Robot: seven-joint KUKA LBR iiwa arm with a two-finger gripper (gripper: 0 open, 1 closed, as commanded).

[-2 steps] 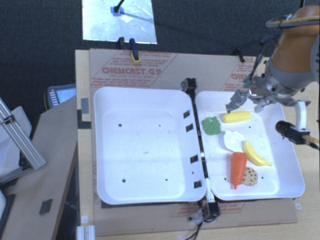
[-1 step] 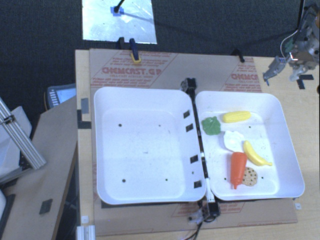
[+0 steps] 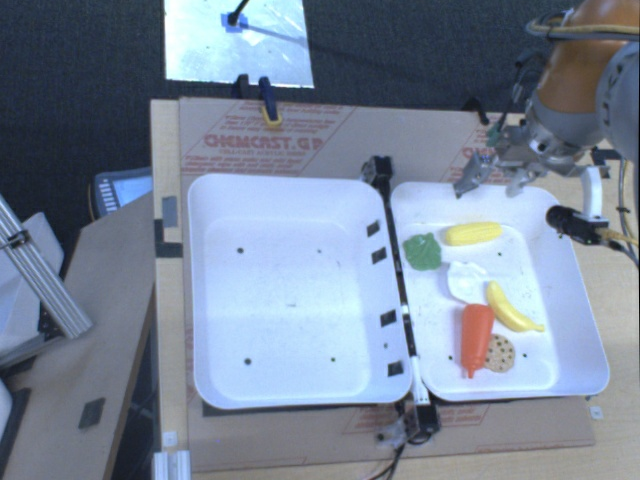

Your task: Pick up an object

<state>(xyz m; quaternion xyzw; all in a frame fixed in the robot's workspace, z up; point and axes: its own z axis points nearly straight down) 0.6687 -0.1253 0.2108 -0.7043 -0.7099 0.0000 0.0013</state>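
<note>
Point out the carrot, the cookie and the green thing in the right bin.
carrot [image 3: 476, 334], camera view, middle of its orange body.
cookie [image 3: 499, 354], camera view, centre of its brown face.
green thing [image 3: 423, 252], camera view, its middle.

Single fixed camera, mounted above the counter [image 3: 300, 128] and looking down at a slant. Both white bins fall within frame: the left bin [image 3: 290, 288] sits near centre, the right bin [image 3: 530, 268] toward the right side. Far edge of the counter lies toward the top of the frame, near edge toward the bottom. The arm [image 3: 585, 63] enters at upper right. Standoff is moderate: both bins show whole, with dark floor [image 3: 80, 68] beyond and side furniture [image 3: 90, 298] at left.
</note>
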